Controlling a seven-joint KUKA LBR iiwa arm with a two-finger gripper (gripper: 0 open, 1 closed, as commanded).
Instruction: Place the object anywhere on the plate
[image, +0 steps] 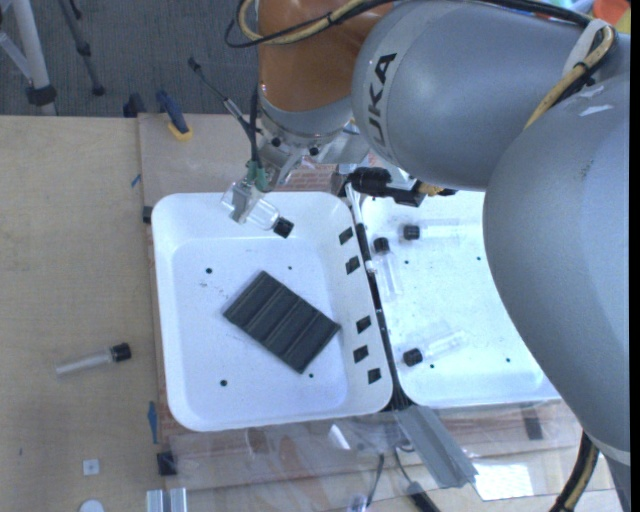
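A dark ribbed rectangular plate (280, 320) lies flat and turned at an angle in the middle of the left bin (170, 300). A clear vial with a black cap (266, 218) sits at the back wall of that bin, cap pointing right. My gripper (242, 200) hangs right over the vial's clear end, at the bin's back left, well behind the plate. The view does not show whether the vial is gripped. The large grey arm covers the upper right of the view.
The right bin (480, 380) holds several clear vials with black caps, such as one near its front (430, 350) and one at the back (410, 232). Another vial (92, 360) lies on the wooden bench left of the bins. Black clips line the divider (362, 325).
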